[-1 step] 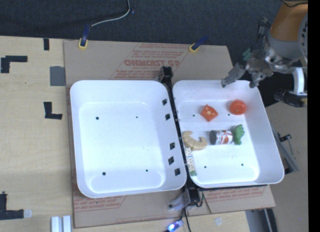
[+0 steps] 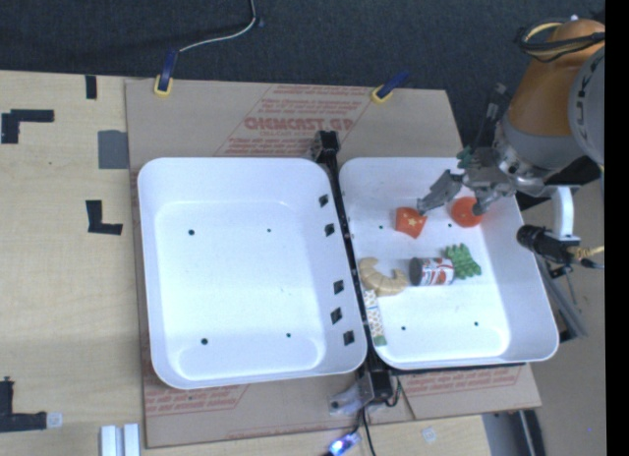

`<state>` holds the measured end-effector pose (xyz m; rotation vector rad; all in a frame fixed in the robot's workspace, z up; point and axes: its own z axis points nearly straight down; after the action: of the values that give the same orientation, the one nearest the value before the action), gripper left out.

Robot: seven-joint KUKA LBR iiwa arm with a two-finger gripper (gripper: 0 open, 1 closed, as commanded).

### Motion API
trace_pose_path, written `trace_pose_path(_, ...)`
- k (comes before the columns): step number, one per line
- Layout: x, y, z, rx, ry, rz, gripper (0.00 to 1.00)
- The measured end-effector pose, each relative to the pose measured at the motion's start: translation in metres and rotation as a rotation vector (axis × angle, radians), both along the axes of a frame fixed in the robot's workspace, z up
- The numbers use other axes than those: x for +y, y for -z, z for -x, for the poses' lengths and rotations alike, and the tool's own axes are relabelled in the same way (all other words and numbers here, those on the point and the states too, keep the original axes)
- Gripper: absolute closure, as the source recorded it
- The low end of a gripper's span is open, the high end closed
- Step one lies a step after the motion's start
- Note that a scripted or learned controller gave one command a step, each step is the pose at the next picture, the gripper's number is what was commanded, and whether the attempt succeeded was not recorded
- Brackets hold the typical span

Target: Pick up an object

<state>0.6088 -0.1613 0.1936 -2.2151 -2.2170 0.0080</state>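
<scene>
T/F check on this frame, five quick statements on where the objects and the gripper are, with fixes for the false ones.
1. All the loose objects lie in the right bin. True.
2. The gripper is over the left bin. False: it is over the upper part of the right bin, with its fingers spread.
3. A red block lies just below the gripper's left-hand finger in the camera view. True.
4. The green object lies at the left edge of the right bin. False: it lies toward the right, beside the small dark can.
5. The beige object sits in the left bin. False: it is in the right bin, near the divider.
</scene>
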Motion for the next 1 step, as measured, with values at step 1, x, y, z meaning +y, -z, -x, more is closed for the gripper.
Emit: trace_pose_path(1,0.0521,0.0638,-0.0275,-0.002,-0.005,-0.001,0.00)
